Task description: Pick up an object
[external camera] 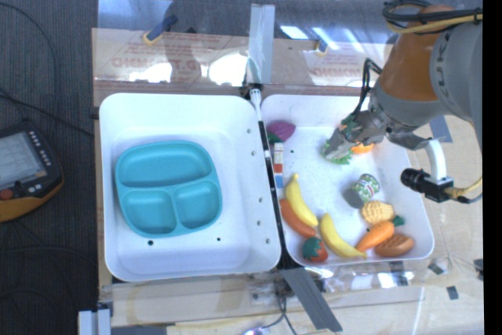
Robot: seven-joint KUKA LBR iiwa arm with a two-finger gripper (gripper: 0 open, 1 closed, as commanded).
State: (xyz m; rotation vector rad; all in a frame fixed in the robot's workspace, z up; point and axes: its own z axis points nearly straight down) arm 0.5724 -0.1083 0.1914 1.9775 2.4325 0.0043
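My gripper [342, 143] is low in the back half of the right bin [420, 200], reaching in from the right. Its tip sits over a small green and white item [340, 156], with an orange piece [363, 147] just to its right. Toward the bin's front lie a green and white can [365, 187], a corn cob [378, 211], a carrot [375, 234] and a brown sausage-like piece [394, 245]. Two bananas [298, 197] [337, 236], a long orange piece [293, 219] and a strawberry [315, 249] lie at the front left. A purple item [281, 129] rests at the back left.
The left bin [133, 114] holds a teal divided plate [165, 187]. A raised divider wall [267, 169] separates the two bins. A black cylindrical part [420, 181] juts from the arm above the right bin's right side. A handheld pendant [23, 169] lies far left.
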